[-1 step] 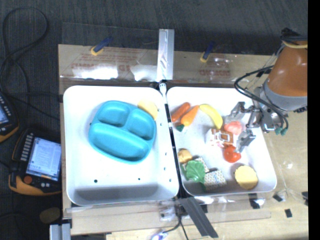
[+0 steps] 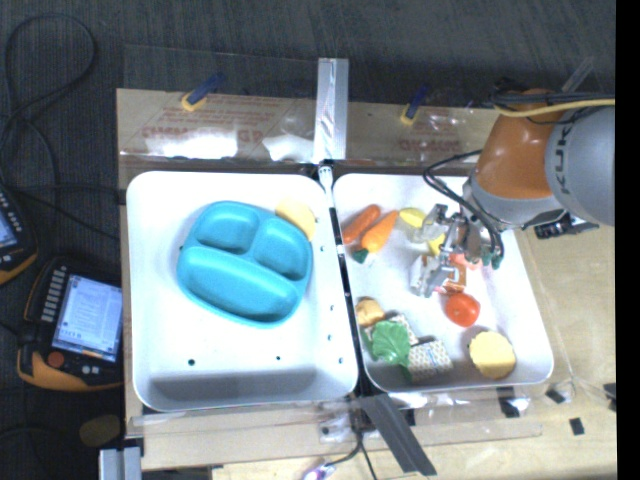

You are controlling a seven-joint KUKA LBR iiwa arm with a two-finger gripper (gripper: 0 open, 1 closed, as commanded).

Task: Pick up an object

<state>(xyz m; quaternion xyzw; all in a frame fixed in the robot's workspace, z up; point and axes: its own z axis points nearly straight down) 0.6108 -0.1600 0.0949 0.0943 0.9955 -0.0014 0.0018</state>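
Camera view has my claw [image 2: 436,268] low in the right bin [image 2: 525,298]; I cannot tell how it stands or whether it holds anything. Nearest, the red tomato [image 2: 461,310] lies at five o'clock, just beside me.
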